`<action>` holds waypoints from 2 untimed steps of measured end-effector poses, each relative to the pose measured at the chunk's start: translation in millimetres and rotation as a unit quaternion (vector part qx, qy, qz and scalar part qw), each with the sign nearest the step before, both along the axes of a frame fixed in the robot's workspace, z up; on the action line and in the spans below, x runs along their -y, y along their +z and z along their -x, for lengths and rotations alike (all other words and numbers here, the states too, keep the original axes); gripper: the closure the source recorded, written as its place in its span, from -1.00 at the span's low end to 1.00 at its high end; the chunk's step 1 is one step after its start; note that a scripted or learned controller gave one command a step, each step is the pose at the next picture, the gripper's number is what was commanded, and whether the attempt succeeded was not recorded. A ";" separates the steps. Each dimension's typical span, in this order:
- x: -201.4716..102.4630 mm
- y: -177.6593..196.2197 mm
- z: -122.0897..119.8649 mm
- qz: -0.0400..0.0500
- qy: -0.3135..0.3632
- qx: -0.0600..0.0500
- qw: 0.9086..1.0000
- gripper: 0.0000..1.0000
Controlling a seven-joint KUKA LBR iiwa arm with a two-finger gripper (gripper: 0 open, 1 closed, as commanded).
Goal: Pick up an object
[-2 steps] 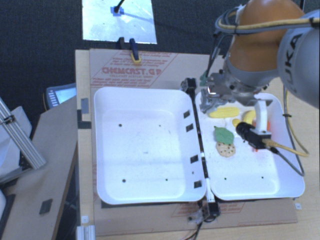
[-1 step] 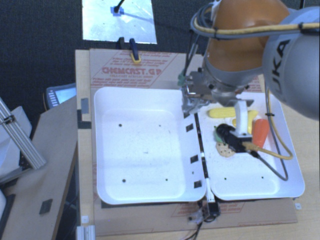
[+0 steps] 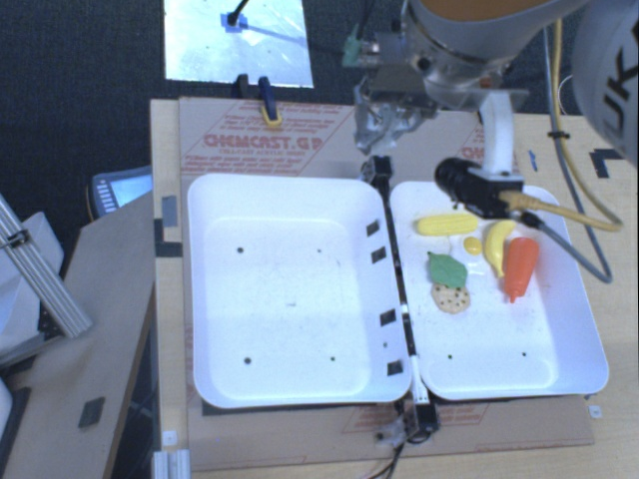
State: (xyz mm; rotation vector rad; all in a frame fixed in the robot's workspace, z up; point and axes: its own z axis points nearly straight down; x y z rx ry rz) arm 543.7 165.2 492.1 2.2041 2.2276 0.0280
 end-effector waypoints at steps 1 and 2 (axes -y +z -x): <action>-5.0 -13.1 41.9 0.003 -0.002 -0.009 1.000 1.00; 4.3 -155.0 44.5 0.005 -0.005 -0.014 1.000 1.00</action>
